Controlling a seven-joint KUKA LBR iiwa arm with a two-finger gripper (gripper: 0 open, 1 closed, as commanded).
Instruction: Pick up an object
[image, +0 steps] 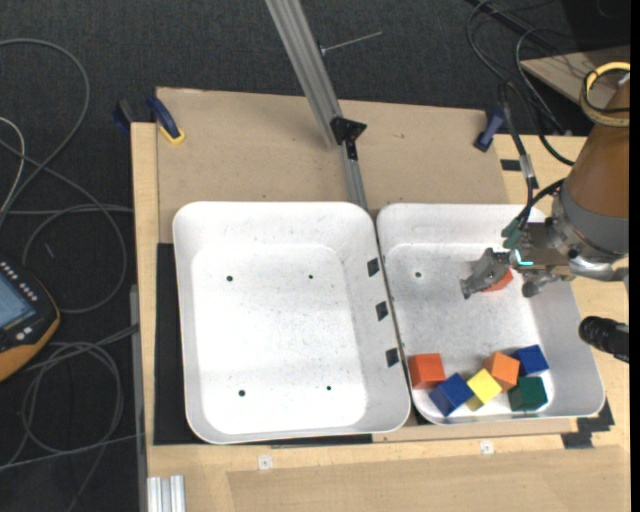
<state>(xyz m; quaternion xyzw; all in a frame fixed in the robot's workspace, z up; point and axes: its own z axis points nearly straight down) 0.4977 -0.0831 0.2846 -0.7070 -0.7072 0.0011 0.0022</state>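
My gripper (484, 276) hangs over the middle of the right bin (436, 228), reaching in from the right. A small red object (499, 282) shows right against the gripper's tip; whether it is gripped or lies on the bin floor under it is unclear. Along the bin's front edge lies a cluster of blocks: an orange block (427, 369), a blue block (452, 392), a yellow block (484, 385), a second orange block (505, 367), a second blue block (532, 358) and a green block (528, 396).
The left bin (196, 232) sits beside the right one, joined by black clips (381, 310). A slanted metal rail (320, 90) runs from the top down to the bins' shared edge. Cables lie on the floor at the left.
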